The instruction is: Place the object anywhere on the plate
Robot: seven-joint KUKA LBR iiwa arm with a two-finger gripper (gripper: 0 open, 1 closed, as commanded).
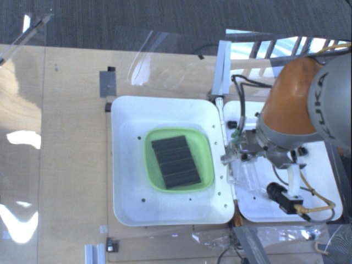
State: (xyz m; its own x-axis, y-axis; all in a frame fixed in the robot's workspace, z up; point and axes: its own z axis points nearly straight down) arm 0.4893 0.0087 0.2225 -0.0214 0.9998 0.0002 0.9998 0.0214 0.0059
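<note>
My gripper [234, 155] hangs over the inner wall of the right bin [322, 199], just beside the seam where the two bins meet, and my wrist and orange band [291, 95] cover most of that bin from above. I cannot tell from this slanted overhead view whether my fingers are apart or together; the wrist body and its cabling hide them. The dark ribbed block [175, 161] lies flat on the green plate [157, 142], well to the left of my fingers, with its long side running diagonally and its whole outline inside the plate rim. The plate sits near the middle of the left bin [126, 147], so the block has bin floor on all sides and nothing crowding it. I judge the placement requirement met as things lie: the block rests on the plate and nothing is seen between my fingers. My position over the right bin keeps the arm off the plate, which reduces the risk of knocking the block. The wooden surface [66, 164] carries both bins.
</note>
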